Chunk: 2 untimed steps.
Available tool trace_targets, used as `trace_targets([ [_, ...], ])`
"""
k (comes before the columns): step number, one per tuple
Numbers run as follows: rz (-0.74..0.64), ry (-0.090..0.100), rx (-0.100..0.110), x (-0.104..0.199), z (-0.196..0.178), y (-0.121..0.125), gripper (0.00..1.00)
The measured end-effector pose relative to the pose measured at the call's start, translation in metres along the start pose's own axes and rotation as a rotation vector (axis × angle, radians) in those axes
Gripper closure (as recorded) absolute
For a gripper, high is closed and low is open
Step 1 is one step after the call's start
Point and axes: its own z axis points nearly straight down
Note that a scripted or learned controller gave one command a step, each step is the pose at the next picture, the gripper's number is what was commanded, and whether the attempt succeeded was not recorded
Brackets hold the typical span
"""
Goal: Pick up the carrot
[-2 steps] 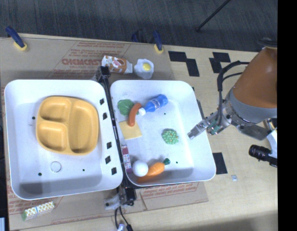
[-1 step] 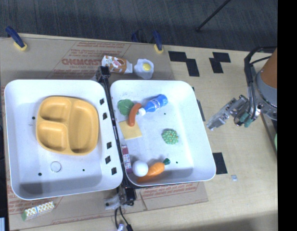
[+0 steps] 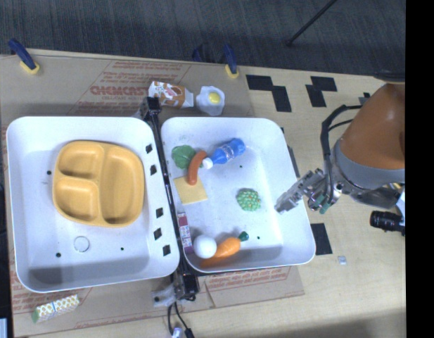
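Note:
The carrot (image 3: 226, 247), orange with a small green top, lies at the front edge of the right bin (image 3: 290, 239). A white egg (image 3: 205, 246) touches its left end. My gripper (image 3: 300, 193) hangs over the bin's right rim, to the right of and behind the carrot, well apart from it. Nothing shows in the gripper. The grey and orange arm (image 3: 371, 143) reaches in from the right.
The right bin also holds a blue bottle (image 3: 227, 151), a sausage (image 3: 195, 167), a green leaf (image 3: 181, 155), a yellow cheese slice (image 3: 191, 189) and a green bunch (image 3: 249, 200). A yellow divided tray (image 3: 100, 182) sits in the left bin (image 3: 27, 210). Small items (image 3: 211, 99) lie behind the bins.

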Motion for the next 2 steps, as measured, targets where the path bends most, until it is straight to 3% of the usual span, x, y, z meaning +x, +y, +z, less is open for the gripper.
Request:
trace_targets([
  [1,-0.394,-0.005,-0.001,-0.001,-0.087,0.000,1.00],
  [2,-0.724,-0.006,0.000,-0.001,-0.146,0.000,1.00],
])
